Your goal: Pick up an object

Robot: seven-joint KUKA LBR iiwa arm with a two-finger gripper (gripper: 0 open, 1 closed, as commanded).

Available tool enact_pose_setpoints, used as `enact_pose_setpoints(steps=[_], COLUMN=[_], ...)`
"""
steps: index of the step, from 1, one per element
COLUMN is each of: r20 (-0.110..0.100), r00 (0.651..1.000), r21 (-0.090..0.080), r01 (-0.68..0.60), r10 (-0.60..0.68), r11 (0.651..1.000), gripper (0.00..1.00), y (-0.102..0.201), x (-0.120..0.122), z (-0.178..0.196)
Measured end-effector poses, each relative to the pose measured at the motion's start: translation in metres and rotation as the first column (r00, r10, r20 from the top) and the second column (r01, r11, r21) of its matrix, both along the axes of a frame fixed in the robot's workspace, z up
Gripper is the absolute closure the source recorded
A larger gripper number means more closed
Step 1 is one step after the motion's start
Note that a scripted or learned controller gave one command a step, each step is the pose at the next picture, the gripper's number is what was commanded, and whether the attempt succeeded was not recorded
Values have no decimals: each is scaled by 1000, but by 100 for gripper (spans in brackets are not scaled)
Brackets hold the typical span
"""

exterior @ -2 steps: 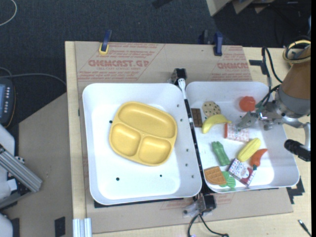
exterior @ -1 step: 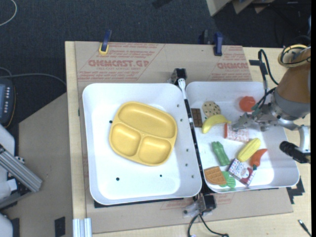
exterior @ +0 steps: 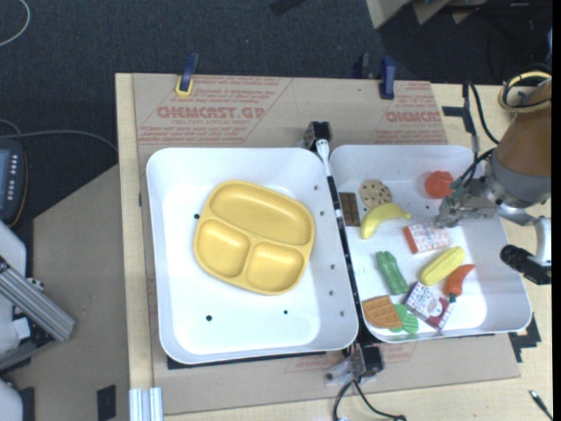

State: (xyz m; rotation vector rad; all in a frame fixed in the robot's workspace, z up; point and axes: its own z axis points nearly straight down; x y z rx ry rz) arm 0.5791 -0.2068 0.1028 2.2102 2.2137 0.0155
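Observation:
My gripper point(exterior: 451, 210) hangs over the right bin point(exterior: 491, 310), just above a small red-and-white packet point(exterior: 423, 238) and below-right of a red tomato-like ball point(exterior: 438, 183). Nothing shows between its fingers. To its left lie a yellow banana point(exterior: 380, 217), a speckled cookie point(exterior: 374, 191) and a brown bar point(exterior: 349, 208). Lower in the bin lie a green pickle point(exterior: 392, 272), a yellow corn cob point(exterior: 441, 263), a red-orange pepper point(exterior: 458, 278), a second printed packet point(exterior: 426, 303) and a toast slice point(exterior: 382, 311) beside green leaves point(exterior: 410, 324).
The left bin point(exterior: 175, 305) holds a yellow three-compartment plate point(exterior: 254, 237). A black divider strip point(exterior: 337, 226) runs between the bins. The arm's orange band point(exterior: 531, 143) and grey wrist stand over the right bin's right wall. Clamps sit at the bench's back edge.

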Motion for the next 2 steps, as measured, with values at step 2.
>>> enact_pose_setpoints(steps=[2], r20=[-9], r00=[1000], r21=[-1], r01=[0], r10=[0], r11=[1000], gripper=[100], y=[5], x=[2], z=[104])
